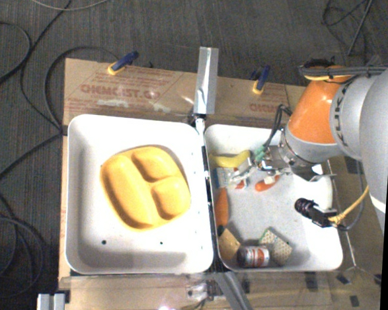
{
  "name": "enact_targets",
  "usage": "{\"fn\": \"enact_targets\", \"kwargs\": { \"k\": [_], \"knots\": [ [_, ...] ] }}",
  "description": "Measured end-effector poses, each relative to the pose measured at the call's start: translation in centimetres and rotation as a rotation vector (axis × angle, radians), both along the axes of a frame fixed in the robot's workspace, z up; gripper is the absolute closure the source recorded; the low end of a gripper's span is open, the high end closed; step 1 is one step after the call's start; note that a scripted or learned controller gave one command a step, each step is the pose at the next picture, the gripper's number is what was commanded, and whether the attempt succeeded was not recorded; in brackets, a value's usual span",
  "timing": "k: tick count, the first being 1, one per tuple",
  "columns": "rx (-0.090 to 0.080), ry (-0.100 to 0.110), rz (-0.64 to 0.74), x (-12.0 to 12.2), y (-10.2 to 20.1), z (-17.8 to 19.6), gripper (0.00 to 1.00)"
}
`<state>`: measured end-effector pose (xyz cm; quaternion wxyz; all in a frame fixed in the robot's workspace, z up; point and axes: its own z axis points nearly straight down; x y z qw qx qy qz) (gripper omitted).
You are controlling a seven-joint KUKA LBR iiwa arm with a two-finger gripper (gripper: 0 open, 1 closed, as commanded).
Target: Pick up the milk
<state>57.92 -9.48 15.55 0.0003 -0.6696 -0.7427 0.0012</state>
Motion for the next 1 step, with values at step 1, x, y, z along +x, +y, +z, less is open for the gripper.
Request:
{"fn": "enact_targets", "kwargs": {
  "k": [1],
  "knots": [
    [0.0,0.001,0.199,-2.55,-6.17,-3.17,0.0]
  ]
}}
